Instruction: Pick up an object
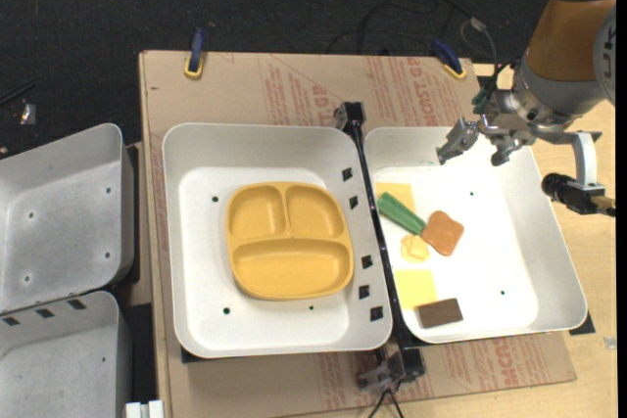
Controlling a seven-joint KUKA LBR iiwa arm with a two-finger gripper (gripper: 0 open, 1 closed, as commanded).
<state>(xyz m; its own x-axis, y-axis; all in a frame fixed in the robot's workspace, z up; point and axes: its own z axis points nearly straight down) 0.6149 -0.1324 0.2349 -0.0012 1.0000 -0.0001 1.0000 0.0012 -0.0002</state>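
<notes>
In the right bin lie several small objects: a green block, an orange piece, a small yellow piece, a pale yellow square, a second pale yellow square under the green block, and a brown block. My gripper hangs above the bin's far edge, up and to the right of the objects, with its fingers spread open and nothing between them.
The left bin holds a yellow divided plate. A black divider runs between the bins. Blue and yellow clamps pin the cardboard base at the back. Grey metal trays lie at far left.
</notes>
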